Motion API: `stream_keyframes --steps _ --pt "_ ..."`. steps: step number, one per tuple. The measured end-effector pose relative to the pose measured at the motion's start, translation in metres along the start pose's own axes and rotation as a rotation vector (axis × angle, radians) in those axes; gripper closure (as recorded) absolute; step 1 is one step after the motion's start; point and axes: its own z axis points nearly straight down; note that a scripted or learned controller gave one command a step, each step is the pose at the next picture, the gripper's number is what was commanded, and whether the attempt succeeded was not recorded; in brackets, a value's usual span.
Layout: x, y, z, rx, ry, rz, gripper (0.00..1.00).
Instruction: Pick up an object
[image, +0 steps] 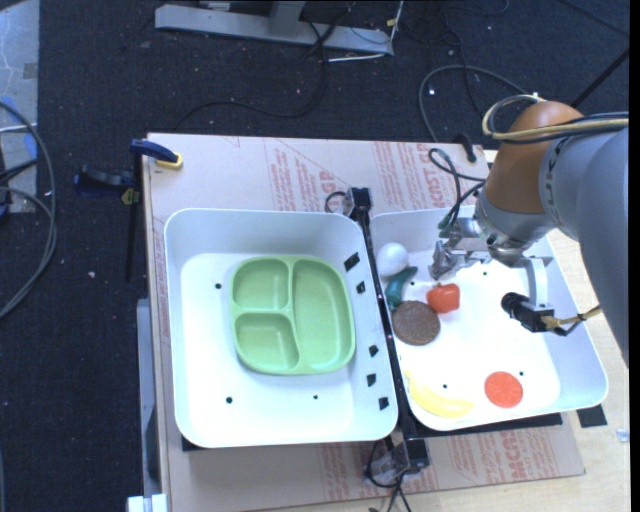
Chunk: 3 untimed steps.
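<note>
The grey arm with the orange band reached in from the right over the right white bin. Its gripper hung low, just above a small red tomato-like toy. I could not tell if it was gripping anything.

Beside the red toy lay a round brown cookie-like disc. A white ball and a dark green piece sat near the bin's left wall. A yellow banana toy and an orange-red flat disc lay near the front.

The left white bin held a light green plastic plate with three sections.
</note>
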Motion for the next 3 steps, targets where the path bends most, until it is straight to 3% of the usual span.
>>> stream_keyframes --steps 3 --pt "0.006 0.01 -0.147 0.008 0.003 -0.001 1.0"
